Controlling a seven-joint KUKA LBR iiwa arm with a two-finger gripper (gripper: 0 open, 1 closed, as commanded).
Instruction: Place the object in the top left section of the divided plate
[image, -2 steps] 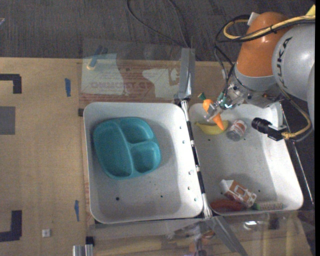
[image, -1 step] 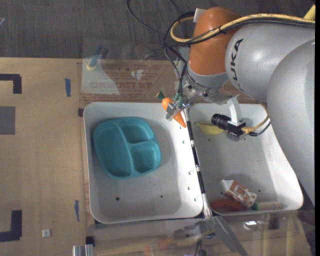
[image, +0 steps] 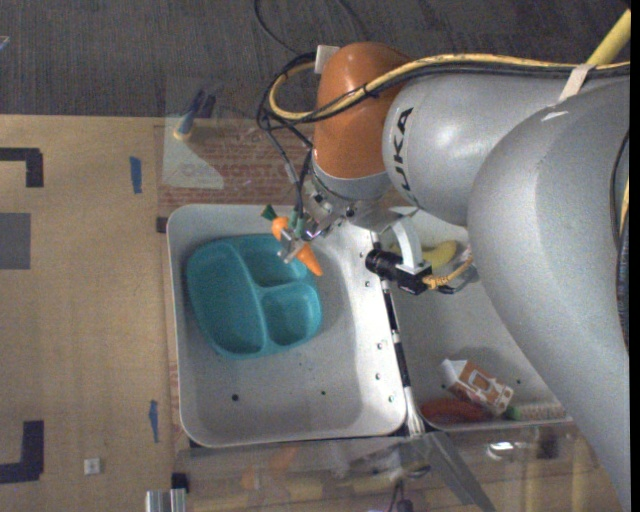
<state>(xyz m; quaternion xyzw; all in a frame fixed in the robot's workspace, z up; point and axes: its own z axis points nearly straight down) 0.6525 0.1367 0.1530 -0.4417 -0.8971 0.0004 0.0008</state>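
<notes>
From above, the grey arm (image: 520, 170) reaches in from the right, its orange band (image: 350, 100) sitting over the far edge of the left bin (image: 300, 400). Below the band, the gripper (image: 296, 238) hangs at the upper right rim of the teal divided plate (image: 250, 295), which lies in the left bin's upper half. A small orange carrot (image: 308, 258) with a green top sits right at the fingertips and appears pinched between them, its orange tip pointing down and right over the plate's edge; the fingers are closed on it as far as the slanted view lets one judge. The carrot is over the plate's rim near the section closest to the gripper, and whether it touches the plate cannot be told. In the right bin (image: 480, 420), partly under the arm, lie a small white and orange carton (image: 478, 385), a red item (image: 455, 410) just beside it, and a yellow object (image: 443, 252) near the bin's far end.
</notes>
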